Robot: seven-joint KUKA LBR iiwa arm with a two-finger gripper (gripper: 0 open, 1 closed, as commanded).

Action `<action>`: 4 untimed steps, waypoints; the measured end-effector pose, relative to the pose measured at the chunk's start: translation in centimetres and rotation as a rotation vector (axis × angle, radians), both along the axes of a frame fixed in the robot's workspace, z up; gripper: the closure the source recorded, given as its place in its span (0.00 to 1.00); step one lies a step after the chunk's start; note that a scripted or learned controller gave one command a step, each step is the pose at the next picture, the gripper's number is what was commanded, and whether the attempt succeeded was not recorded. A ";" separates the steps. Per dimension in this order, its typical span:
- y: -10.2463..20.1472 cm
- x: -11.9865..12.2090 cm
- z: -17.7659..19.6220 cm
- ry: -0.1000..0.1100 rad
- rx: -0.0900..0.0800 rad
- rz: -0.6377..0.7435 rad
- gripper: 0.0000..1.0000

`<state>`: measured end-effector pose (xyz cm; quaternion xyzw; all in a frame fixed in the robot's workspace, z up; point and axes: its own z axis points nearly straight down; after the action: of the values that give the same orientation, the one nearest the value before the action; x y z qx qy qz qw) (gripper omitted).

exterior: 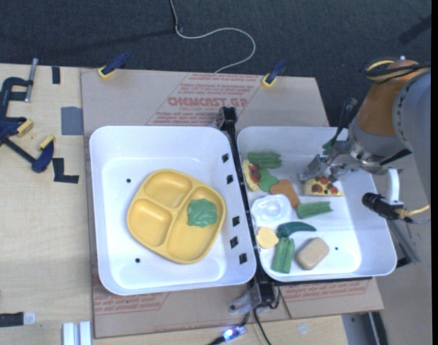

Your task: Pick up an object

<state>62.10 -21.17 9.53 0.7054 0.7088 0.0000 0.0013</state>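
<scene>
The right bin holds several toy foods. Among them are a pizza slice, an orange piece, a green pod, a red and yellow piece and a light green stick. There are also a white round piece, a dark green curved piece, a yellow disc, a green stalk and a tan loaf. My gripper hangs low in the right bin, just above and to the left of the pizza slice.
The left bin holds a yellow divided plate with a green leafy piece in its right section. The arm's grey body with its orange band covers the right bin's far right side. Clamps lie on the bench at left.
</scene>
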 end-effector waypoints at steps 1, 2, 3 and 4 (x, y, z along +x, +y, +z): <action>0.7 -0.8 5.0 0.001 0.002 -0.004 1.00; 0.3 -1.2 9.3 0.002 0.002 -0.004 1.00; 0.4 -1.1 13.0 0.002 0.002 -0.003 1.00; 5.6 -1.2 11.9 0.004 0.002 -0.001 1.00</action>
<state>60.94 -15.54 21.40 0.7059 0.7084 -0.0008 -0.0008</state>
